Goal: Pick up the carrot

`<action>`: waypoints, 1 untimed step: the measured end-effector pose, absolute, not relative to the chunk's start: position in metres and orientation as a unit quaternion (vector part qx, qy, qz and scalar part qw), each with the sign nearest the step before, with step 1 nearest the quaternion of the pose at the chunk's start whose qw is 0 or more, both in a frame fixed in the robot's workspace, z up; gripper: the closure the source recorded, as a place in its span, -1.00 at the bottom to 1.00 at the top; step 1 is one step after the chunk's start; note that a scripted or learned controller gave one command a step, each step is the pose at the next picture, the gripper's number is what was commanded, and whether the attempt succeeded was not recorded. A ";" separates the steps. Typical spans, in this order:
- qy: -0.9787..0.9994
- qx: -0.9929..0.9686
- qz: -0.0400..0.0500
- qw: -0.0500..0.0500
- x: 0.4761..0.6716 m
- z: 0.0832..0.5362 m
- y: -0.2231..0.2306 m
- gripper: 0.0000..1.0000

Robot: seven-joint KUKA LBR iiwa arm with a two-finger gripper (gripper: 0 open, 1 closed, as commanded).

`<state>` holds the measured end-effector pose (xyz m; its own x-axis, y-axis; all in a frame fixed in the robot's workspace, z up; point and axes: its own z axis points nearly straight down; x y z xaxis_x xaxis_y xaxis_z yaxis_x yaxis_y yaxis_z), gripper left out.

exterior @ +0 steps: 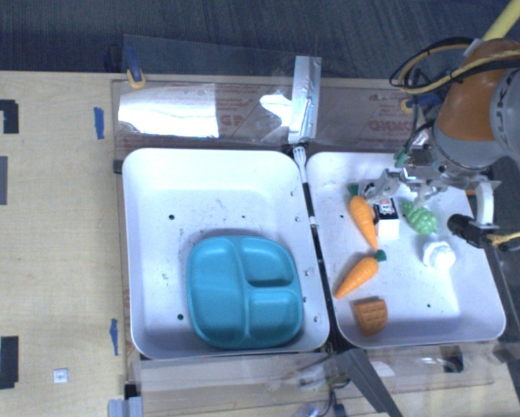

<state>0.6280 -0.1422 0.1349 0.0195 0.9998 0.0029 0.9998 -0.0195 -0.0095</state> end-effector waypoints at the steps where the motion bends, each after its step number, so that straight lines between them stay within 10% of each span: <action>1: -0.761 -0.649 -0.003 -0.008 0.602 0.094 -0.099 -1.00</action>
